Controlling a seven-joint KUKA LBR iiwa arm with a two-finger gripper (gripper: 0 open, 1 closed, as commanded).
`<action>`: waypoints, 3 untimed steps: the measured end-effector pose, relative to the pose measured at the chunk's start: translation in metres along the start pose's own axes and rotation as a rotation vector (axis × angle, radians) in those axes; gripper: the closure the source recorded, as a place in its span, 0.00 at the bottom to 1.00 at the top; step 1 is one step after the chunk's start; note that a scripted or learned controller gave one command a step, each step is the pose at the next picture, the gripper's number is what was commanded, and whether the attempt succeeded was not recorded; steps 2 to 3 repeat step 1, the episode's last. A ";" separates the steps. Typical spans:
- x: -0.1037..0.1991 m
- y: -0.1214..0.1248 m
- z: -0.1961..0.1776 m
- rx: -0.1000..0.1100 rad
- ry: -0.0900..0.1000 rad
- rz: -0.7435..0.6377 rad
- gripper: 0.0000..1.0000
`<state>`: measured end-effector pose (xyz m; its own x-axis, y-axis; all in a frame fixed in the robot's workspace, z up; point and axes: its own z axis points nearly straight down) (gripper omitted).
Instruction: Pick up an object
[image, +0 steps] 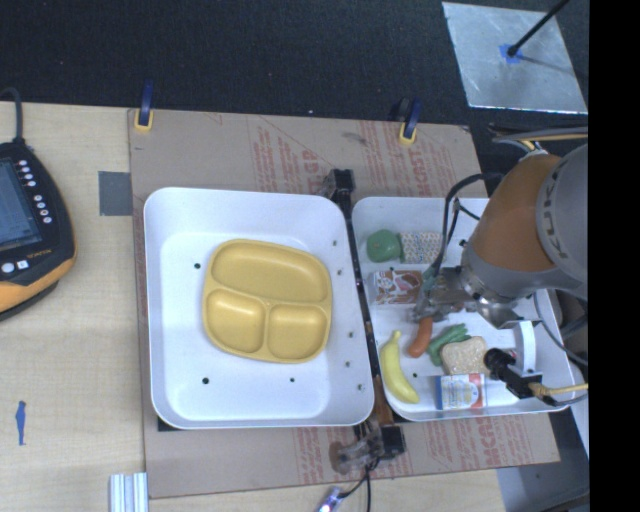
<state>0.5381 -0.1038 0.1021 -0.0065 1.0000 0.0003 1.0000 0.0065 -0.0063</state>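
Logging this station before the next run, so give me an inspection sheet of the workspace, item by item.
Surface: brown board on a pale bench, two white bins side by side.
Job's things: right bin holds a banana, carrot, green piece, bread slice and small packets.
Clutter: yellow divided tray in the left bin.
Grippers: gripper low over the right bin, above the carrot; finger state unclear.
Cables: black cable by the arm.
Surroundings: teach pendant at left; blue clamps on the board's far edge.
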 end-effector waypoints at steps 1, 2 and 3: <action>0.063 0.076 -0.091 -0.004 0.001 0.002 1.00; 0.063 0.076 -0.091 -0.004 0.001 0.002 1.00; 0.063 0.076 -0.091 -0.004 0.001 0.002 1.00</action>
